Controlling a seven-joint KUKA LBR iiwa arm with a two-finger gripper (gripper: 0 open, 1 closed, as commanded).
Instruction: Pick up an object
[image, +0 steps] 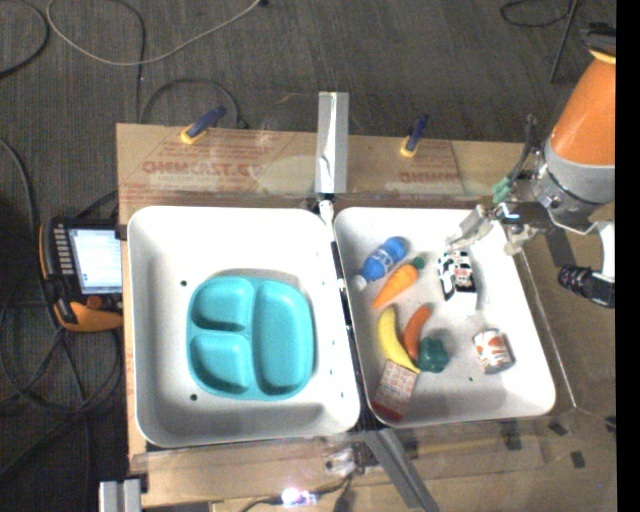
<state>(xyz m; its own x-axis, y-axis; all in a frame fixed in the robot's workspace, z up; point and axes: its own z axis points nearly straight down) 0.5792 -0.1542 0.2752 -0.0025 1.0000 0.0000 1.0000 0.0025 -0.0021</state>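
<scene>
My gripper (492, 235) hangs over the far right corner of the right bin (530, 395), open with nothing between its fingers. Just below and left of it lies a small black-and-white box (457, 273). Further left are a blue bottle (385, 258) and a carrot (397, 283). Lower down lie a banana (393, 338), a small orange piece (417, 322) and a green object (433, 353). A red-and-white can (493, 350) lies near the right wall, and a red packet (396, 385) sits by the front wall.
The left bin (150, 300) holds a teal compartment plate (250, 335). A metal post (331, 140) stands behind the seam between the bins. A handheld pendant (85, 270) sits left of the bench, and cables run over the floor.
</scene>
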